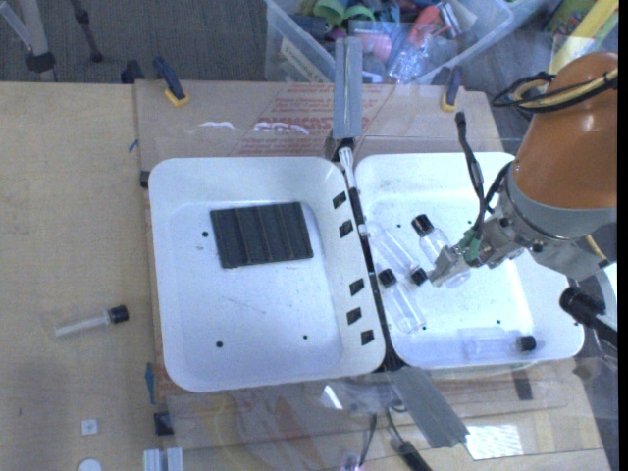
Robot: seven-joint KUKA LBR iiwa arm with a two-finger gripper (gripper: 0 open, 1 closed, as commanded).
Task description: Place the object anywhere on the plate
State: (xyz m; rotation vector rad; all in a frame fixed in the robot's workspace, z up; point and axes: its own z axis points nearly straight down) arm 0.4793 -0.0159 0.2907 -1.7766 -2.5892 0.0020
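The gripper (446, 266) hangs low over the middle of the right bin (510, 180), among clear black-capped vials (424, 232); I cannot tell whether it grips one. Another vial (496, 342) lies by that bin's near edge. The dark ridged plate (262, 234) sits in the left bin (186, 189).

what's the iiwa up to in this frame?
The arm's gripper is low in the right bin, among several clear vials with black caps. Whether it holds one isn't clear. The dark ribbed plate sits in the left bin with nothing on it, so the placing isn't done yet.
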